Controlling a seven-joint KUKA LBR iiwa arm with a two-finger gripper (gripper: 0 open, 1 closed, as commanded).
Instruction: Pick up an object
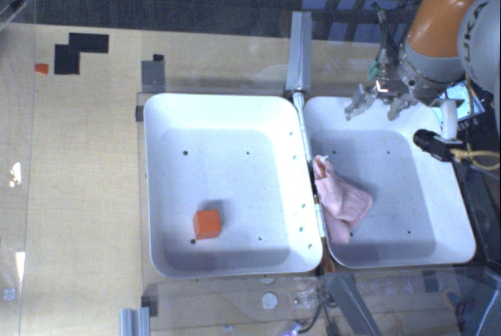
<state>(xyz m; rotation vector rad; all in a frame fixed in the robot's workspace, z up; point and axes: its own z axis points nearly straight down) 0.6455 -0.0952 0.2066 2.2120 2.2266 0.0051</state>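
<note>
Two fingers (377, 109) spread wide, holding nothing, above right bin (462, 236); pink cloth (341, 200) partly crumpled.

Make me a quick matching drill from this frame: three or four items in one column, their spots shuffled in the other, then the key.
Items:
1. orange block
2. pink cloth
3. end effector
4. orange band

Places:
A. left side of the right bin, against the divider
B. above the right bin's far rim
C. top right of the view, on the arm above the wrist
D. near-left part of the left bin

Pairs: 1-D, 2-A, 3-B, 4-C
</note>
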